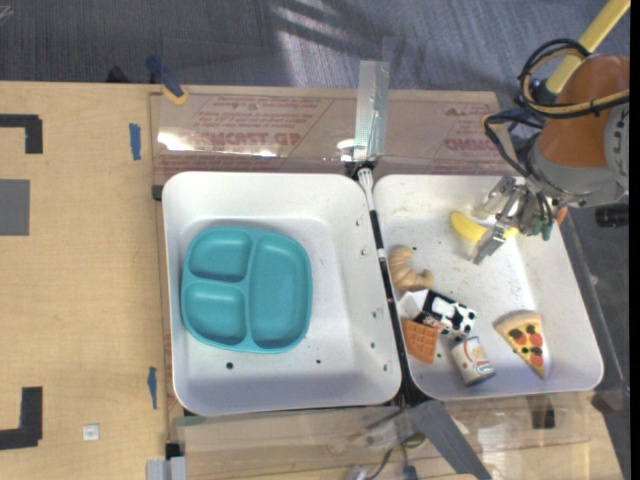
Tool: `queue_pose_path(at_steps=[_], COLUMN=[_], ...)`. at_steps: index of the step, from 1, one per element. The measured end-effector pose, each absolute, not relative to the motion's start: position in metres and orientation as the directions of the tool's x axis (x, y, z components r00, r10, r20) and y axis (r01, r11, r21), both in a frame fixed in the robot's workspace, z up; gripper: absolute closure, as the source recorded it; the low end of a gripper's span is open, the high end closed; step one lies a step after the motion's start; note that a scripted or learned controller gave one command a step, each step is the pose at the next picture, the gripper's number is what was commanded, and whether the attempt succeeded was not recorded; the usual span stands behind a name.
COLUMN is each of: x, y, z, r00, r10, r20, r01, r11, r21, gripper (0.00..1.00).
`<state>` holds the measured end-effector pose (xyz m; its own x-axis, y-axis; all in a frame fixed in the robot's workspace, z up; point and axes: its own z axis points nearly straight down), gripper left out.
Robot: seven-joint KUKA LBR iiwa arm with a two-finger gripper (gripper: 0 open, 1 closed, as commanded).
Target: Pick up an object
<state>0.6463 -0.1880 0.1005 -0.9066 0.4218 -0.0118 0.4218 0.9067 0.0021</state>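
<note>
A pale wooden bench point(70, 298) stands on blue-grey carpet, carrying two shallow white bins side by side with a strip of clear plastic sheeting behind them. The left bin point(340, 368) holds a teal divided plate point(246, 288). The right bin point(575, 298) holds the toys: a yellow banana point(464, 228) toward twelve o'clock, a tan ginger-shaped piece point(404, 267) at nine, a black-and-white cow toy point(446, 313) at the centre, a waffle point(421, 341) and small can point(472, 360) near six, and a pizza slice point(526, 340) at five. The grey arm with its orange band enters from the upper right, and the gripper point(497, 230) hangs low at the bin's one o'clock, its metal fingers spread slightly, just beside the banana's right end, with nothing visibly between them. The banana looks like the target. A good pick would likely centre the fingers across the banana's narrow width, press down fully before closing, and lift straight to avoid nudging it against the bin wall.
</note>
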Motion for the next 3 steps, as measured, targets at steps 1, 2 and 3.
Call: queue_pose_path(at_steps=[1, 2, 3], x=[0.648, 0.652, 0.642], y=[-0.186, -0.134, -0.056], z=[0.112, 0.097, 0.191], r00=[-0.908, -0.745, -0.671], r10=[0.419, 0.667, 0.741], r20=[-0.018, -0.014, -0.009], r01=[0.419, 0.666, 0.741], r11=[0.908, 0.745, 0.671], r21=[0.003, 0.010, 0.012], gripper=[1.00, 1.00, 1.00])
